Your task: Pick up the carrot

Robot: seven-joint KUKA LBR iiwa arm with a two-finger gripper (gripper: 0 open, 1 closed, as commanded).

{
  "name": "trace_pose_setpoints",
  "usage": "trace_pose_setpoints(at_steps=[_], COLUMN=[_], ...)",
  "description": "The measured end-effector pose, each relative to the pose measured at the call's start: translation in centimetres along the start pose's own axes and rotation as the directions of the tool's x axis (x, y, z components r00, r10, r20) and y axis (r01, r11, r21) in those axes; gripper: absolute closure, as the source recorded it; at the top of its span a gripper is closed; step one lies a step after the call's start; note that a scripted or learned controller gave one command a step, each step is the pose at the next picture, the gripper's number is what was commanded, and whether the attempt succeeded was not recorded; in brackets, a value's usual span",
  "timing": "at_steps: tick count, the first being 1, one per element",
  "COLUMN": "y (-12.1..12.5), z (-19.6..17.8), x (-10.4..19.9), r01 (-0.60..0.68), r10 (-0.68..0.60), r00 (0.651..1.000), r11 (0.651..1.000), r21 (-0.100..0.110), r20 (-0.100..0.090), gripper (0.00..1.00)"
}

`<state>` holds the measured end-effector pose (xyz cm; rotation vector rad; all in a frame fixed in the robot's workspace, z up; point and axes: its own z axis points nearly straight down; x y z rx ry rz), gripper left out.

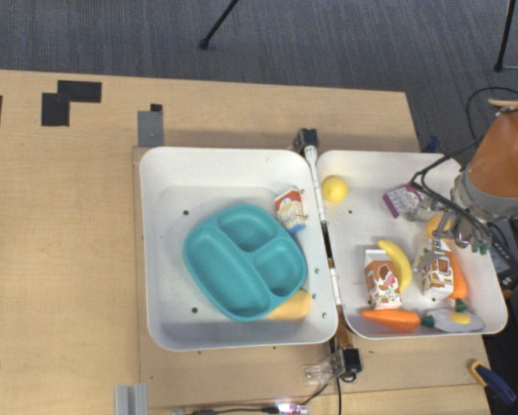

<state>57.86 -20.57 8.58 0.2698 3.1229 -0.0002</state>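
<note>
The carrot [392,319] is orange with a green stub at its right end. It lies flat along the near wall of the right bin [362,232]. My gripper [438,239] hangs over the right side of that bin, above a small carton [436,276]. It is behind and to the right of the carrot and well clear of it. A second orange carrot-shaped piece [457,281] lies beside that carton, just below the gripper. The grey wrist, its cables and the orange band [506,152] come in from the right.
The right bin also holds a banana [396,262], a brown-and-white carton [380,284], a purple packet [403,201], a yellow ball [334,188] and a pale object [458,321]. In the left bin are a teal divided plate [246,261], a small carton [290,210] and a yellow piece [290,306].
</note>
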Motion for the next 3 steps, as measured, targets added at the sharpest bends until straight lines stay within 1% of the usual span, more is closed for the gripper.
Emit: trace_pose_setpoints(at_steps=[3], y=[0.0], z=[0.0], x=[0.0], r01=[0.0], r10=[0.0], r00=[1.0], r11=[1.0], r21=[0.0], r20=[0.0], gripper=[0.0])
